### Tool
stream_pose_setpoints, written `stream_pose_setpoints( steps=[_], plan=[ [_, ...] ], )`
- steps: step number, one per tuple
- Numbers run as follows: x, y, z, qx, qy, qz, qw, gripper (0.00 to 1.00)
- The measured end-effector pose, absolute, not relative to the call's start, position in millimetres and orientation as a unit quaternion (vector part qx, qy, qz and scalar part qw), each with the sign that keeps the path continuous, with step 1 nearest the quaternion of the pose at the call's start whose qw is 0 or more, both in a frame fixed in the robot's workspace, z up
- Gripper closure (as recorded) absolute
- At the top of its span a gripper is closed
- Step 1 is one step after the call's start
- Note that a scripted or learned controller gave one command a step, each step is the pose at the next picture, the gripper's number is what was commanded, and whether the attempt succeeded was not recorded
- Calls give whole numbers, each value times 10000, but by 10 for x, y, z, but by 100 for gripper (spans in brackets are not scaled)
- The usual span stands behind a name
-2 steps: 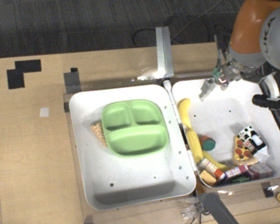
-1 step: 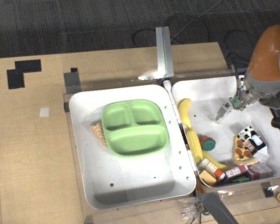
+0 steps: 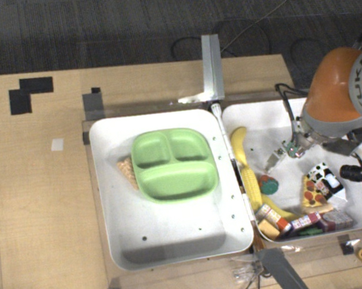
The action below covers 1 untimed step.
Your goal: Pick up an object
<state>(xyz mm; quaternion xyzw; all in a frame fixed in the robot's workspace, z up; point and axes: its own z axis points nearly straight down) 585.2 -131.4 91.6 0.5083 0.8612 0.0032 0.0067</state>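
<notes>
My gripper [image 3: 287, 153] hangs low over the bare middle of the right bin [image 3: 263, 113], below the arm's orange band [image 3: 333, 91]. A yellow banana [image 3: 243, 165] lies along the bin's left wall, to the left of the gripper. A small dark green round object [image 3: 269, 185] sits just below and left of it. A pizza-slice toy [image 3: 313, 190] and a black-and-white block [image 3: 324, 176] lie to its lower right. I see nothing held by the gripper.
Several small packets and toys [image 3: 290, 222] crowd the right bin's front edge. The left bin [image 3: 174, 240] holds a green divided plate [image 3: 172, 163] with a tan cracker-like piece [image 3: 126, 171] at its left edge. A metal post [image 3: 212, 64] stands behind the divider between the bins.
</notes>
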Motion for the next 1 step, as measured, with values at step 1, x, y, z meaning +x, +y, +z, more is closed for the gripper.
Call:
stream_pose_setpoints(
  steps=[1],
  plan=[
    [5632, -734, 1853, 5425, 8401, 13, 16, 0]
  ],
)
